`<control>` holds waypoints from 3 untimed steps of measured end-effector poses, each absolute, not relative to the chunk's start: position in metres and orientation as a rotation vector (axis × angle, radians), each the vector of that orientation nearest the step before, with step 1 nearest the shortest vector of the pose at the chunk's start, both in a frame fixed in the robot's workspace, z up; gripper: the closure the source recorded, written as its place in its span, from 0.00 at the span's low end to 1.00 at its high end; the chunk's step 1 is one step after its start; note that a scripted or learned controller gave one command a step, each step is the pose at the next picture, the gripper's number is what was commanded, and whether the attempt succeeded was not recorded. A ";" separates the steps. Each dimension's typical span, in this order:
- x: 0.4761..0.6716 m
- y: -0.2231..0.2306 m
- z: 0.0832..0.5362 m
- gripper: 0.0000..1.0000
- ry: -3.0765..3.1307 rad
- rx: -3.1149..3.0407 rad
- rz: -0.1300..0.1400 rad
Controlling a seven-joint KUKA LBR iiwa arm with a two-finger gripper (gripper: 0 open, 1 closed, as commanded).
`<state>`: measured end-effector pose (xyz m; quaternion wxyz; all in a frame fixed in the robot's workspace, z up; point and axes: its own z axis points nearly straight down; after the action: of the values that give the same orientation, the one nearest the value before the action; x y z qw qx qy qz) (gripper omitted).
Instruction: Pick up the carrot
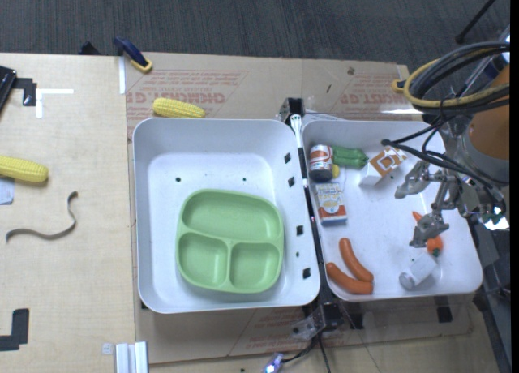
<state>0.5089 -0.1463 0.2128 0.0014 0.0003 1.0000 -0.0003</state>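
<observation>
The divided plate (231,242) lies in the left bin (154,201); the carrot (434,240) and sausages (350,267) lie in the right bin (381,209).

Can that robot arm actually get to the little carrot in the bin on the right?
Probably yes. The gripper is right over the carrot near the right bin's far edge, with nothing lying on it; the sausages and the small bottle sit apart.

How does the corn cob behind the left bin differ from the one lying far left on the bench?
The corn cob behind the left bin lies on the brown cardboard, touching or nearly touching the bin's back rim; the far-left corn cob lies on the pale bench top, cut off by the picture's edge. The first looks brighter yellow. Both lie flat, outside the bins.
</observation>
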 end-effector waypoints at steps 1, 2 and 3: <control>0.555 -0.202 0.133 0.00 3.124 0.292 -0.002; 0.518 -0.094 0.098 0.00 3.138 0.090 0.001; 0.496 -0.147 0.105 0.00 3.138 0.062 -0.001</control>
<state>0.4964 -0.1468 0.1055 0.0014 0.0198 0.9998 -0.0004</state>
